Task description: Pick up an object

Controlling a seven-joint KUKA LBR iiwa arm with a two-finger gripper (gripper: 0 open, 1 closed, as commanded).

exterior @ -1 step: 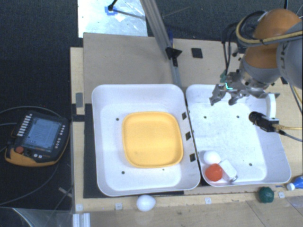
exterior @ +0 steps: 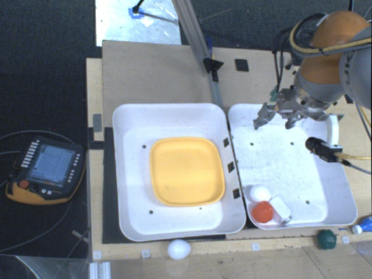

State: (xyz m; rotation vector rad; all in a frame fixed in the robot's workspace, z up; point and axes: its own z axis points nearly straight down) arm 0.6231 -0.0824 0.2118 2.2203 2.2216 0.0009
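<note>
My gripper hangs over the far end of the right bin, near its back wall, with the fingers spread apart and nothing between them. One fingertip points toward the divider between the bins, the other sits a little to the right of it.

What I could pick lies at the opposite end of this bin, in the near left corner: a white ball, a red ball just in front of it and touching or nearly so, and a small white block pressed against the red ball's right side. The three crowd one another and sit close to the bin's near rim. The floor between them and my gripper is bare white.

A black cylinder juts in from the right, over the bin's right side, with a cable trailing from it.

The left bin holds a yellow plate, lying flat in the middle.

Outside the bins, a white egg rests on the bench in front of the left bin, and a green ball sits off the right bin's near corner. A pendant lies on the floor to the left.
</note>
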